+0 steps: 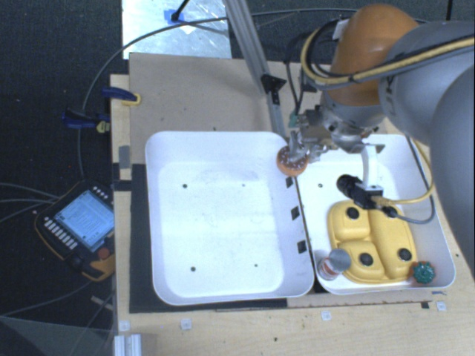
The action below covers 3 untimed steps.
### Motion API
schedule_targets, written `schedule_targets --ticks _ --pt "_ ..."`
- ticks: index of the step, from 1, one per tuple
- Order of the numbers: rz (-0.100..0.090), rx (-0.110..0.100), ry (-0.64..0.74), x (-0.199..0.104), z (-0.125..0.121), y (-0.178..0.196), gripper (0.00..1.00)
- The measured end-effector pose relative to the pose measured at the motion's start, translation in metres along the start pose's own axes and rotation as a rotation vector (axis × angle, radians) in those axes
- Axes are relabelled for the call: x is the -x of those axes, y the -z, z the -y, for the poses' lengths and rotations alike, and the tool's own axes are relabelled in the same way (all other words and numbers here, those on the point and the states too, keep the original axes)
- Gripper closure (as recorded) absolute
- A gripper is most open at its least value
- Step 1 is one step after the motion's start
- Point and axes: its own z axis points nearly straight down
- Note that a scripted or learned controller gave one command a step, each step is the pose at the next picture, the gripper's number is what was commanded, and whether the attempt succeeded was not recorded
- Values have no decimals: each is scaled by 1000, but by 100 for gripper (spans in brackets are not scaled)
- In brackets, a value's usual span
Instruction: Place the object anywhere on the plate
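Hanging over the seam between the two white bins, the hand (pixel 297 150) sits just above a small round orange-brown object (pixel 291 163) that shows at its tips, right where the rim of the left bin (pixel 223 139) meets the right bin (pixel 427 199). The object appears to be pinched at the hand's lower end, though the view from above is too coarse for me to tell whether the hand is truly clenched on it or only touching it.

The yellow plate (pixel 371 239), a divided dish with dark spots, lies in the lower half of the right bin, near the hand but apart from it. A small grey-capped item (pixel 335 261) rests against its lower left edge and a green piece (pixel 423 273) sits at its lower right corner.

By my reading, this is the carrying step: the object is off the plate and up at the bin divider, so the placing is not yet done. The next move calls for travel toward the lower right, across the open floor of the right bin, until the object is above the yellow dish, then a descent and release. The black fitting (pixel 356 190) and yellow cable (pixel 412 195) near the plate's top edge deserve some clearance.
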Motion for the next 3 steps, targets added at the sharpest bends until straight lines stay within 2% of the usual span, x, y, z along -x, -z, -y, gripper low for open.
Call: schedule_targets --ticks 2,3 --pt "0 0 0 -103 -17 -20 100" --pt "-1 0 -1 -151 -11 -19 100"
